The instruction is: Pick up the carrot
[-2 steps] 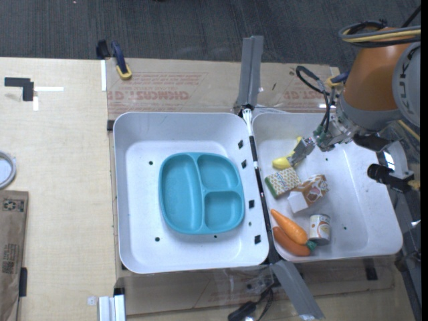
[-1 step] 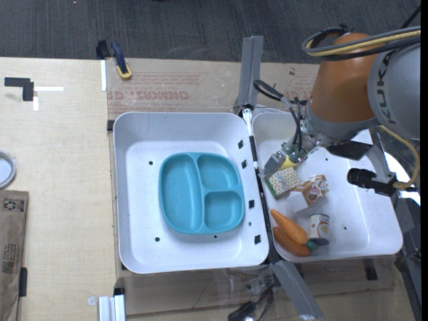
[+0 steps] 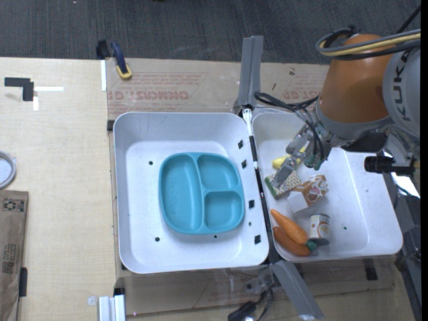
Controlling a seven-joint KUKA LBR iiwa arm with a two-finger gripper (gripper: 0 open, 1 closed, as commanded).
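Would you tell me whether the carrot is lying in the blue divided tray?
No, the carrot lies in the right bin, beside a small can.

arm (image 3: 374,79): cut off at right edge | can (image 3: 319,227) label: too small to read

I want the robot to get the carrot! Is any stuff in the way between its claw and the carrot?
Yes, a little. The gripper is over the top of the right bin. The carrot lies at the bin's near left corner. Between them sits a flat packet, and a small can lies right beside the carrot.
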